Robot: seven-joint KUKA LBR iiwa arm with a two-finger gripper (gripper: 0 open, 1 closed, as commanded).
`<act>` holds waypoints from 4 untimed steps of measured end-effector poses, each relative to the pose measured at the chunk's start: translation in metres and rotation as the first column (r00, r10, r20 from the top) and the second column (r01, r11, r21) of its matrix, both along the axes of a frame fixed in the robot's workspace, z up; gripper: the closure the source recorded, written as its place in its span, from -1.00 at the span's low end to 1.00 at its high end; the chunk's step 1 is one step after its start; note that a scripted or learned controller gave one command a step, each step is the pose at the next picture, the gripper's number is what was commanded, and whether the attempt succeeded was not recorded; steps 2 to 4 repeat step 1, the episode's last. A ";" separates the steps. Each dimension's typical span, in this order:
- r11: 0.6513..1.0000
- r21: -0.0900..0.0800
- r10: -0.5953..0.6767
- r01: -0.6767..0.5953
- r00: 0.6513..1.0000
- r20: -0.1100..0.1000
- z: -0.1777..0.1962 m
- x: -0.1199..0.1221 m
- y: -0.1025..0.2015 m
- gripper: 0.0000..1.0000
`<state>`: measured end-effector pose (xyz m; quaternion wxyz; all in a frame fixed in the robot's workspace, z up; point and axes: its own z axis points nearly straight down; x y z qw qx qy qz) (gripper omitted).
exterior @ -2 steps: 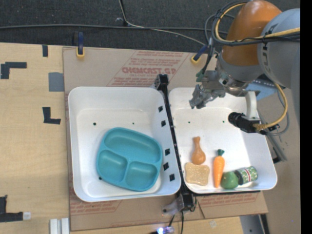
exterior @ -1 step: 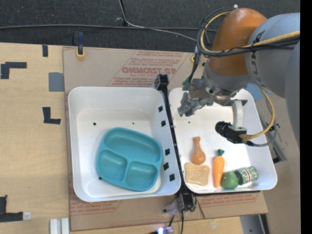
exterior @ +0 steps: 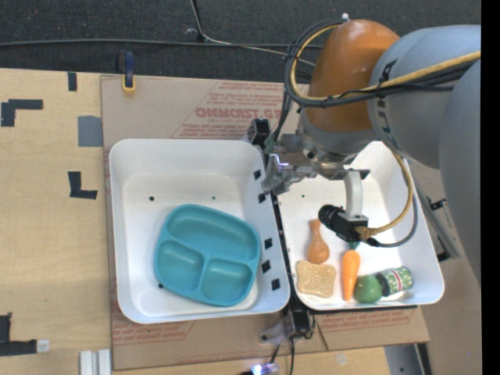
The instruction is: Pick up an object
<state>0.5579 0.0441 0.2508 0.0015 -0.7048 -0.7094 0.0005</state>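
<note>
Red "CHEMCAST" on the cardboard (exterior: 205,109). Drumstick (exterior: 316,244), bread slice (exterior: 315,280), carrot (exterior: 350,274) by the right bin's (exterior: 301,209) front edge, apart from the gripper (exterior: 273,172) at its back-left corner. Clenched or released: cannot tell.

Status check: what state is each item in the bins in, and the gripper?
Blue plate: flat, right side up, left bin.
Drumstick: lying down, right bin.
Bread slice: flat, next to the drumstick.
Carrot: lying, beside the bread.
Green fruit: beside the carrot.
Can: on its side, by the fruit.
Gripper: over the wall between bins, no item seen in it.
</note>
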 end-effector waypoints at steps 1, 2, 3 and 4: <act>1.000 -0.001 0.000 0.000 1.000 0.000 -0.003 -0.013 0.047 1.00; 1.000 -0.001 0.000 0.000 1.000 0.000 -0.003 -0.013 0.047 1.00; 1.000 -0.001 0.000 0.000 1.000 0.000 -0.003 -0.013 0.047 1.00; 1.000 -0.001 0.000 0.000 1.000 0.000 -0.003 -0.013 0.047 1.00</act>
